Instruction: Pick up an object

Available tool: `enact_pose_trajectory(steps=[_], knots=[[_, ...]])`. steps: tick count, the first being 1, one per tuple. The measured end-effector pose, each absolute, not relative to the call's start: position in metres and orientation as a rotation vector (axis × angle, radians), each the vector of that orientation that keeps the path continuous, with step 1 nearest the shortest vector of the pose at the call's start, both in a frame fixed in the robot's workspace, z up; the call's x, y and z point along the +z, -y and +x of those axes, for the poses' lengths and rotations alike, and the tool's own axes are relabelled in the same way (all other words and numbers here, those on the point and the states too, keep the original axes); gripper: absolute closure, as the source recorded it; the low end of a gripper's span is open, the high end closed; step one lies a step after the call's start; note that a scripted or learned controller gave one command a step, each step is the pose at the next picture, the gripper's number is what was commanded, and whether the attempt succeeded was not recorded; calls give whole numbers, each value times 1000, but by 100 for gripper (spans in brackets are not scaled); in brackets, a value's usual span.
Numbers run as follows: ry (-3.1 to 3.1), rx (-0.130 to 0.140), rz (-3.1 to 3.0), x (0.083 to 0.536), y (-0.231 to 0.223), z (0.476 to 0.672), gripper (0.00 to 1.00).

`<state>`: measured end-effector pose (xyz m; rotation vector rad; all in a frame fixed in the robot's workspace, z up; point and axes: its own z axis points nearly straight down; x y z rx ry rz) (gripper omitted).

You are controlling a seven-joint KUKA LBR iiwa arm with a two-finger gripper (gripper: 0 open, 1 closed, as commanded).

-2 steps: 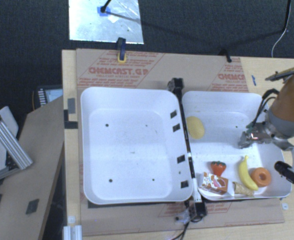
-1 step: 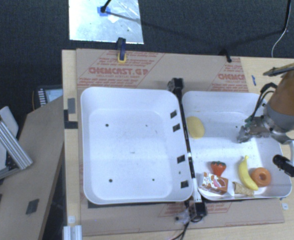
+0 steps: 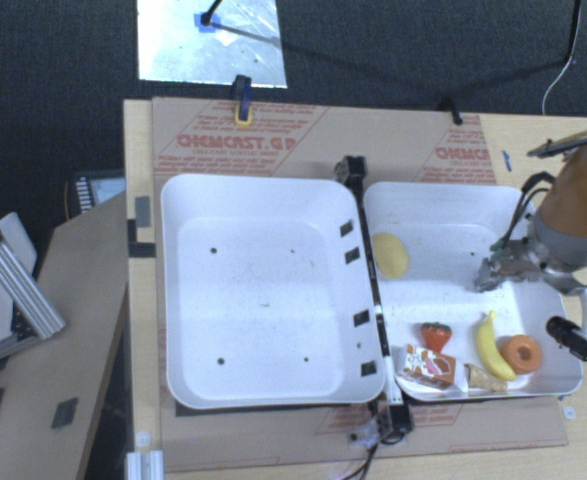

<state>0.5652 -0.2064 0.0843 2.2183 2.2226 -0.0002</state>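
Honestly, the banana (image 3: 491, 346) just below the gripper (image 3: 492, 271) looks light, stiff and slick, best pinched mid-body, though finger spread can't be told here.

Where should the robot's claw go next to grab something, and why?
Probably a little downward in the view, toward the banana. The gripper hangs in the right bin over bare floor with nothing between its fingers, and the banana lies nearest, just below it beside the orange ring.
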Motion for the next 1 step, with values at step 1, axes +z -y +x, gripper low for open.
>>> enact_pose_trajectory(steps=[1], knots=[[-2222, 0, 2219, 84, 206, 560, 100]])
